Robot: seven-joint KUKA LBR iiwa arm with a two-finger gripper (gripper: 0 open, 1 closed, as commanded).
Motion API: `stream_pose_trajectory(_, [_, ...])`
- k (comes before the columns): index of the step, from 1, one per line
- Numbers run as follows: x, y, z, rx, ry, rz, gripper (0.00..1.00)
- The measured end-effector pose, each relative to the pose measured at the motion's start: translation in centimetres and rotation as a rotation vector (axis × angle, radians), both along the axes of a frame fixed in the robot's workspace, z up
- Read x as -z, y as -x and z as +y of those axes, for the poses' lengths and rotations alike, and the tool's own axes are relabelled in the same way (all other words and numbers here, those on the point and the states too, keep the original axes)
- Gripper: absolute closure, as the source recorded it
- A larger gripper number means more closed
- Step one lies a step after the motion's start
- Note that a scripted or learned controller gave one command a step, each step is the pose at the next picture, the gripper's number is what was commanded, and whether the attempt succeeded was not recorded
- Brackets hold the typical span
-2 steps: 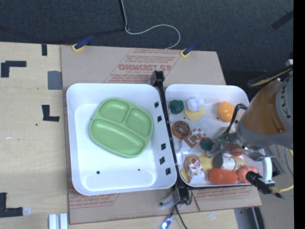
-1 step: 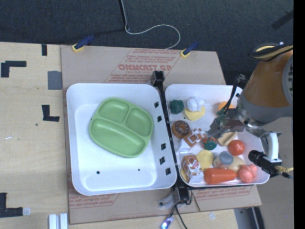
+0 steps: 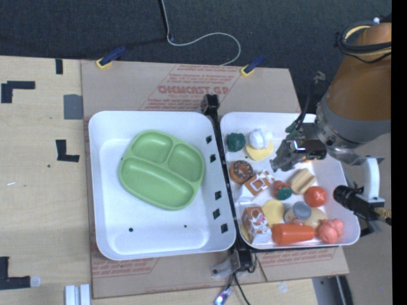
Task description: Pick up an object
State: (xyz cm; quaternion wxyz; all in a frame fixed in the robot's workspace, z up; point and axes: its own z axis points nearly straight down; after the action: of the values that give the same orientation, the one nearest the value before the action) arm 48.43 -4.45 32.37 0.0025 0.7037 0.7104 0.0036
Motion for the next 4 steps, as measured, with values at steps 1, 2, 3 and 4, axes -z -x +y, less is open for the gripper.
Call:
stream_pose_trajectory(1, [10.2,0.2,4.1,0.006,0.000,0.018,1.00])
stream_pose_trajectory(2, [1.2,0.0,11.1,0.000,0.000,0.003,1.00])
stream_pose_trajectory(3, [-8.7,0.0,19.2,-0.003,-0.003,-0.001,1.00])
stream_pose_trajectory(4, [-9.1,0.1,18.7,0.006,0.004,0.011,1.00])
